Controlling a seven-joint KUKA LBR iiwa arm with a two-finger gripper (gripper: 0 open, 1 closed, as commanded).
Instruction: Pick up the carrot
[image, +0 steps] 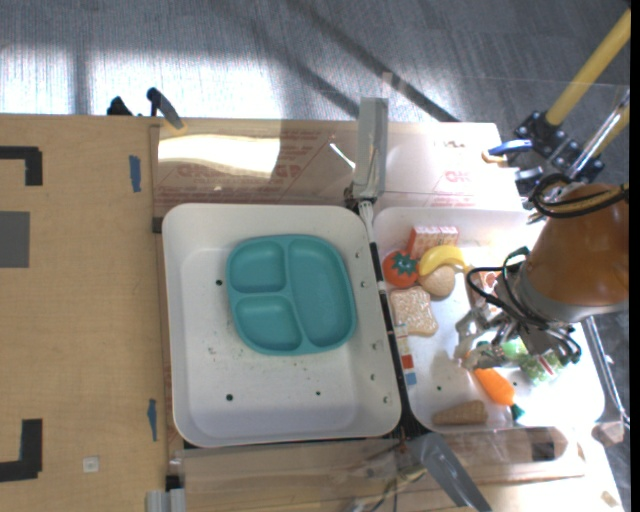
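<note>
Approach step in hand: the metal two-finger gripper (483, 342) hangs just above the small orange plastic carrot (494, 385) in the right shallow white bin (440, 405), finger state indeterminable; next, judged, descent and closure.

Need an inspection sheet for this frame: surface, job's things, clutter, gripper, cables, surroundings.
Surface: two white bins side by side; left bin holds a teal divided plate, with dark specks on the bin floor.
Job's things: carrot lies in the right bin, orange, with a green end toward the bin's right wall.
Clutter: in the right bin, a tomato, banana, pink box, bread slice, brown piece near the front wall and a green item.
Grippers: gripper sits low, just above the carrot; finger state unclear.
Cables: black cables loop around the wrist.
Surroundings: cardboard sheet at left; yellow pole at top right.
</note>
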